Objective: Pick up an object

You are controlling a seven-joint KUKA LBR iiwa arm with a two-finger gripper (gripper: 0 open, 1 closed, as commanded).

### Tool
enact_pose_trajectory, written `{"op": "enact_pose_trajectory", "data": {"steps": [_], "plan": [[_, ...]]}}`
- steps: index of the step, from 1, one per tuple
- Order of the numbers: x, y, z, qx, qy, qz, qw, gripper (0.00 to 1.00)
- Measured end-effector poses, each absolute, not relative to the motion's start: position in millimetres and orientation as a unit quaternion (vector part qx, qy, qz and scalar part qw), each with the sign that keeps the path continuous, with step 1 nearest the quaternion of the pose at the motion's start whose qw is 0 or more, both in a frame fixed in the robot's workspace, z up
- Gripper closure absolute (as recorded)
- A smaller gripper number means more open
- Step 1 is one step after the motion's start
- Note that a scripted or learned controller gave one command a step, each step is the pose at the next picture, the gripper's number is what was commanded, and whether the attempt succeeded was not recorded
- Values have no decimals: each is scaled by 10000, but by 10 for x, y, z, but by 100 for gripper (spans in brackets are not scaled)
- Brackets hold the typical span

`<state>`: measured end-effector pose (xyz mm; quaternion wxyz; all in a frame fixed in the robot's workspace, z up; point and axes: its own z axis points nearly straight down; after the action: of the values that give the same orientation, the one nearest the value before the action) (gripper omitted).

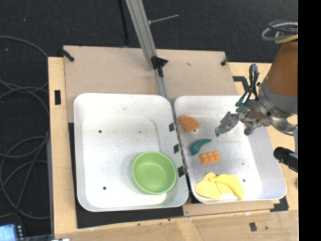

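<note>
Right bin (261, 149): 4 items. Orange waffle block (209, 157), centre, near yellow bananas (219, 186); likely light, stiff, best pinched across flat sides. Gripper (235, 125) hovering far-right of it, fingers apparently spread, nothing between. Left bin: green bowl (154, 172).

The jaws hung spread and holding nothing above the right bin (261, 149). Left of them lay an orange piece (189, 123); below-left, a teal piece (199, 145) and an orange waffle block (209, 157); further below, a yellow banana bunch (219, 186). Far left, a green bowl (154, 172) sat in the left bin (110, 129).
</note>
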<state>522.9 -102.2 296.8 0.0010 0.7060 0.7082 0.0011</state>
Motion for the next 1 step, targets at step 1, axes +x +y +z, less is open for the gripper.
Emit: {"op": "enact_pose_trajectory", "data": {"steps": [1], "plan": [[5229, -1023, 2968, 7066, 7076, 11, 9, 0]]}}
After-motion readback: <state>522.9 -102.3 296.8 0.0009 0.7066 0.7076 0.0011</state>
